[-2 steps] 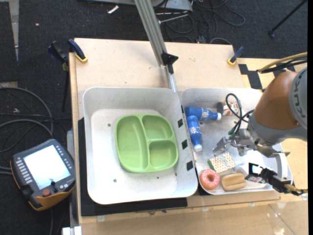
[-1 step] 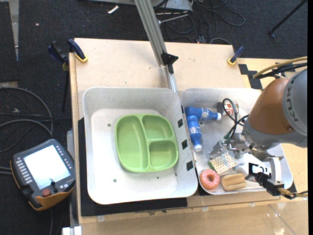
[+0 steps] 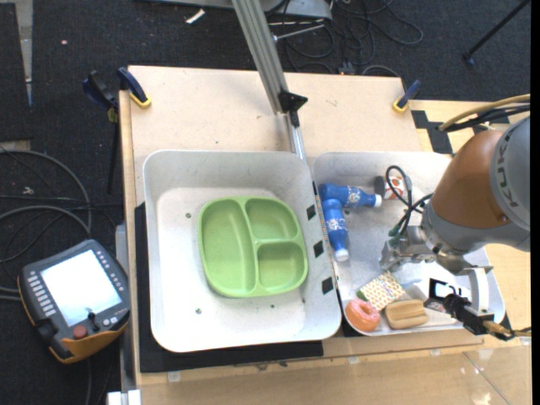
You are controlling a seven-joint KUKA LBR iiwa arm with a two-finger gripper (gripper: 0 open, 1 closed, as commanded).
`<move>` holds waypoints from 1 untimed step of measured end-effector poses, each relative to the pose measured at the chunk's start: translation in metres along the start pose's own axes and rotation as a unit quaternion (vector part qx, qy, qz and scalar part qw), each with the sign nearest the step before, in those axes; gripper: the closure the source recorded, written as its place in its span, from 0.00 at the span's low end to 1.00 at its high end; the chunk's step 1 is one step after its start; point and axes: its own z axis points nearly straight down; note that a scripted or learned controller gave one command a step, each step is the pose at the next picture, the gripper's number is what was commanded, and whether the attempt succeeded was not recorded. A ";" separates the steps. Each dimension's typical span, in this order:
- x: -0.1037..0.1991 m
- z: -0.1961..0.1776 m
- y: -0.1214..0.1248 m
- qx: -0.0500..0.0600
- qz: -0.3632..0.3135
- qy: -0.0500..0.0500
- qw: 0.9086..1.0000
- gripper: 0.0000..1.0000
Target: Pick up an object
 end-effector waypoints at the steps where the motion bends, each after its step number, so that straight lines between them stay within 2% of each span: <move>1: 0.007 -0.053 0.010 -0.001 -0.002 0.000 1.000 1.00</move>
